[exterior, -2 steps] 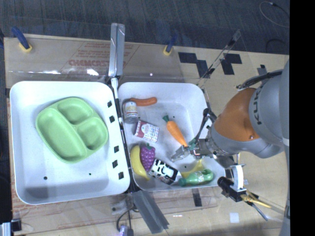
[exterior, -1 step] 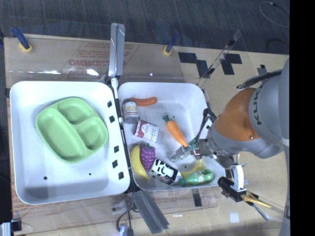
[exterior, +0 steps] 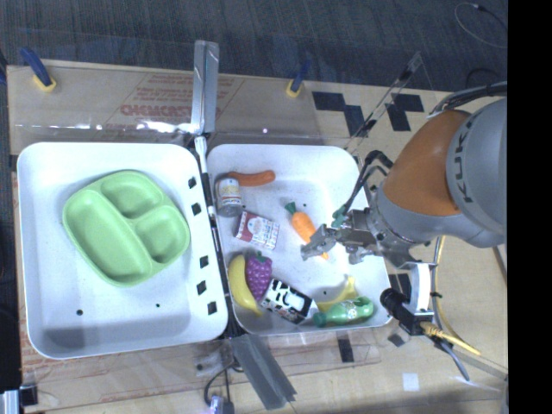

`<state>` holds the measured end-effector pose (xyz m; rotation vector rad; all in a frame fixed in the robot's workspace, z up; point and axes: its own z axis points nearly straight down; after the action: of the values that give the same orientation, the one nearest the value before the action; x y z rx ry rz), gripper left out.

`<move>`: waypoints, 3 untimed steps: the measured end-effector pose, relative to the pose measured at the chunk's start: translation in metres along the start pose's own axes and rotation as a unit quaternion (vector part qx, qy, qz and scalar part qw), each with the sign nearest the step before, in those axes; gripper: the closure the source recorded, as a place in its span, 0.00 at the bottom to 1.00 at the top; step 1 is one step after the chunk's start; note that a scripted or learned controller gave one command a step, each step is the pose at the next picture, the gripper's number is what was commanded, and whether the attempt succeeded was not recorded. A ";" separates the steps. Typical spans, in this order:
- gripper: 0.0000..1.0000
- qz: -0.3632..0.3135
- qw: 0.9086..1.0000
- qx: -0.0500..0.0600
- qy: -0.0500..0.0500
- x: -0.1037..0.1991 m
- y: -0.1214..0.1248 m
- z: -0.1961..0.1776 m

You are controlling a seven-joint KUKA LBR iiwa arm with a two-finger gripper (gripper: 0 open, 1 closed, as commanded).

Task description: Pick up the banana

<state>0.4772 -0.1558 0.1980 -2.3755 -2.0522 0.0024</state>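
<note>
The banana (exterior: 239,286) is yellow and curved. It lies along the left wall of the right bin (exterior: 285,164), near the front corner, with purple grapes (exterior: 258,274) against its right side. My gripper (exterior: 320,242) hangs over the middle right of that bin, just right of an orange carrot (exterior: 303,224). It is about a hand's width to the right of the banana, and nothing shows in it.
The right bin also holds a sausage (exterior: 254,178), a small can (exterior: 228,195), a red carton (exterior: 257,230), a black-and-white box (exterior: 286,299), a green bottle (exterior: 347,311) and a small yellow piece (exterior: 339,293). A green divided plate (exterior: 127,225) sits in the left bin (exterior: 52,317).
</note>
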 end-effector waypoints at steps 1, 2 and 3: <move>0.00 -0.013 1.000 -0.001 0.000 0.091 -0.013 -0.083; 0.00 0.066 0.998 -0.001 -0.001 0.128 -0.019 -0.109; 0.00 -0.063 0.998 -0.001 -0.001 0.039 -0.007 -0.116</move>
<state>0.4766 -0.1165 0.3138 -2.2436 -2.1984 0.0020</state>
